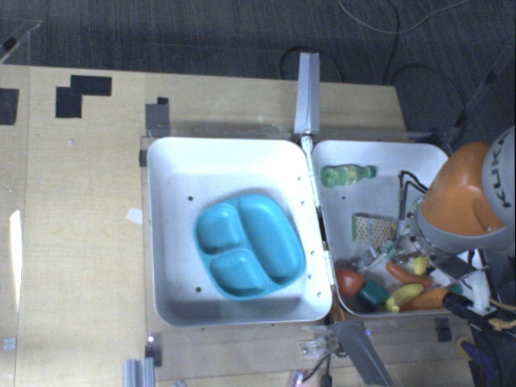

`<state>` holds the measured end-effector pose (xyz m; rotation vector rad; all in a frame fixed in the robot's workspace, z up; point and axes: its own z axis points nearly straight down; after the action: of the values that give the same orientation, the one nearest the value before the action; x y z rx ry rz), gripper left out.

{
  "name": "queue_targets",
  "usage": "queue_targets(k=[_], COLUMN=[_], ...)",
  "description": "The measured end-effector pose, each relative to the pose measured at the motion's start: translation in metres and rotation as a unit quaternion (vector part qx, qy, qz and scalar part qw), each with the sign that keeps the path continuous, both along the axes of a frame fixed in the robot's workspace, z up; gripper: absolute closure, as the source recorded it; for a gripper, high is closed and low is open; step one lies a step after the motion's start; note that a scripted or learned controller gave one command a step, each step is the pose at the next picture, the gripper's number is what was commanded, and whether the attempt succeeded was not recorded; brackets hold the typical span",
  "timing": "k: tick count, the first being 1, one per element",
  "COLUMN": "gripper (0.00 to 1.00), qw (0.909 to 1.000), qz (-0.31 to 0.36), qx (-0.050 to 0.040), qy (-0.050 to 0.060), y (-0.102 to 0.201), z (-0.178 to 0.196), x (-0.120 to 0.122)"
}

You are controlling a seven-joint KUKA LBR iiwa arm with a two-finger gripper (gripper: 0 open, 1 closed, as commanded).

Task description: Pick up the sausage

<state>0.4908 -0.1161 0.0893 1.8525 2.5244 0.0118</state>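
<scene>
The sausage (400, 271), a short reddish-orange cylinder, lies in the right bin (379, 156) near its front, among a pile of toy foods. My gripper (389, 253) hangs low over that pile, just above and to the left of the sausage, below the arm's orange band (459, 196). The wrist hides part of the pile to the right. Nothing can be seen held by the gripper.
Around the sausage lie a red tomato (348, 281), a dark green piece (372, 294), a yellow piece (403, 294) and an orange carrot (433, 297). A patterned pad (371, 229) and a green bottle (347, 174) sit further back. The left bin (173, 216) holds a blue divided plate (248, 245).
</scene>
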Motion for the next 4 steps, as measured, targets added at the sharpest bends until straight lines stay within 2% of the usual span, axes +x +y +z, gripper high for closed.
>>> queue_targets(k=[1, 2, 3, 4], gripper=[1.0, 1.0, 0.0, 1.0], qw=[1.0, 0.9996, 0.9997, 0.9998], qz=[0.001, -0.03, -0.021, -0.02], qx=[-0.0001, 0.0018, 0.0106, 0.0043], qy=[-0.004, 0.0, 0.003, -0.004], y=[0.001, -0.054, -0.041, -0.045], z=[0.012, 0.001, 0.0, 0.012], x=[0.003, 0.001, 0.003, 0.006])
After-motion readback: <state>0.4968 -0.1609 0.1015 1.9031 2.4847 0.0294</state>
